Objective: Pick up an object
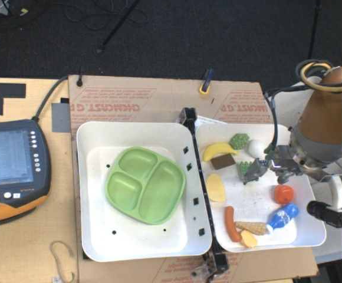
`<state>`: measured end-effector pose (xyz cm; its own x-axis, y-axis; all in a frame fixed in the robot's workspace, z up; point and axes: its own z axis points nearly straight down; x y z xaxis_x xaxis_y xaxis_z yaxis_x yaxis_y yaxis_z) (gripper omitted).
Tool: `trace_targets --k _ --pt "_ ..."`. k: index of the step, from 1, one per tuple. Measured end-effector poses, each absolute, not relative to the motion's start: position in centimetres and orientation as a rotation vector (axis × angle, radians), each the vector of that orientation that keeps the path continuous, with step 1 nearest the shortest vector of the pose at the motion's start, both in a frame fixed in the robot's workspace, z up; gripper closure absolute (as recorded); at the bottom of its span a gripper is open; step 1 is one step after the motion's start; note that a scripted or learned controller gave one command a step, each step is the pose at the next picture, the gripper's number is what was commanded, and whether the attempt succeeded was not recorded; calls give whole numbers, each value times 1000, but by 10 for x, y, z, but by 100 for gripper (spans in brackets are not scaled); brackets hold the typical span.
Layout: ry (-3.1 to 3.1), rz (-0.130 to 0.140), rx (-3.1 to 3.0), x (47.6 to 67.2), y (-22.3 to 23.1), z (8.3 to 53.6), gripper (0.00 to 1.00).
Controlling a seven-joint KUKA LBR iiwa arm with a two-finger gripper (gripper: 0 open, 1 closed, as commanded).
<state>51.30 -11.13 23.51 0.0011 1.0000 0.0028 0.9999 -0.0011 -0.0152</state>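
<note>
The right bin (312, 232) holds several toy foods: a yellow banana (218, 151), a brown block (223, 162), a green broccoli (239, 141), a white ball (256, 148), a pale yellow slice (216, 188), a red sausage (232, 223), a waffle cone (251, 227), a blue bottle (282, 217) and a red tomato (284, 193). My gripper (255, 173) hangs low over the bin's middle. It is just right of a small green piece (244, 168) and below the white ball. The arm (323, 119) comes in from the right.
The left bin (94, 229) holds a green divided plate (146, 184). A control tablet (9, 164) lies on the bench at far left. A blue and yellow clamp (206, 82) sits at the cardboard's back edge. Cables (272, 108) run beside the arm.
</note>
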Motion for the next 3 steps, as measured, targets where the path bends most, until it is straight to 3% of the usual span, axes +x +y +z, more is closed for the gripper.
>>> trace_targets --k 1,3 --pt "-2219 3 -2218 515 -112 241 0" --pt "-2217 7 -2215 508 -100 147 0"
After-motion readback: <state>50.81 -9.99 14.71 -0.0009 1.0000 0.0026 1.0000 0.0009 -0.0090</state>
